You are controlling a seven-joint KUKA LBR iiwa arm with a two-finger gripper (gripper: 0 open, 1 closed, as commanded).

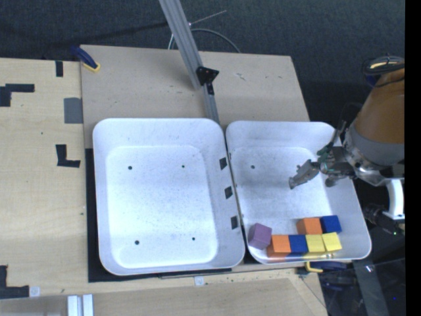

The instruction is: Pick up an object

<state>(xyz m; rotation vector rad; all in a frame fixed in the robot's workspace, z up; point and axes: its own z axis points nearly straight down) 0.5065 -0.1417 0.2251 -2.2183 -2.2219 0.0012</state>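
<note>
The claw [304,175] is seen above the floor of the right bin [283,133], reached in from the right on the grey arm [381,120] with its orange band. Its dark fingers [299,178] point left and slightly downward in the view. Whether they are spread or pressed together cannot be told at this size, and nothing is seen between them. No block is touched by the claw; it is placed well apart from the blocks, nearer the middle of the bin.

The task's things are gathered along the near edge of the right bin. A purple block [261,234] is set at the left end, turned a little askew. Just beside it a row is formed by an orange block [281,243], a blue block [298,243], a yellow block [315,243] and a second yellow block [331,241]. Behind that row a second orange block [309,226] and a second blue block [330,224] are placed side by side. The cluster's long axis is laid left to right, along the bin's near wall. The single blocks look roughly cubic, so no long axis of their own can be made out.

The left bin [158,127] is set touching the right one on the wooden surface [131,78].
</note>
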